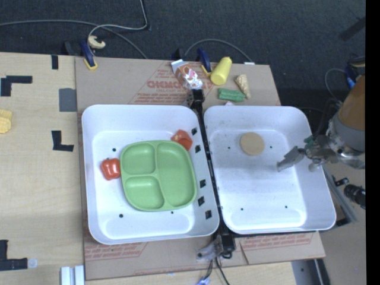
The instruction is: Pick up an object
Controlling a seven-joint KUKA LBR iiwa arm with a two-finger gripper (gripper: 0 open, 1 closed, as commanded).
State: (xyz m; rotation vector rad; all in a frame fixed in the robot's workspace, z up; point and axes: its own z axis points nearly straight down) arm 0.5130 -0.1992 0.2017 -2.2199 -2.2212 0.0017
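A round tan disc (252,143) lies flat in the upper middle of the right bin (270,109). My gripper (296,161) hovers over that bin's right side, a short way to the right of the disc and slightly nearer the front, apart from it. Its two grey fingers (288,160) are spread, so it is open, with nothing between them. In the left bin (95,218) a green divided plate (159,174) lies flat. One red piece (110,168) sits at the plate's left edge and another (183,139) at its upper right corner.
Behind the bins on the cardboard lie a yellow bottle-like toy (221,70), a small green item (230,94), a tan piece (242,85) and a printed packet (189,75). A yellow object (5,122) rests at the far left of the wooden bench.
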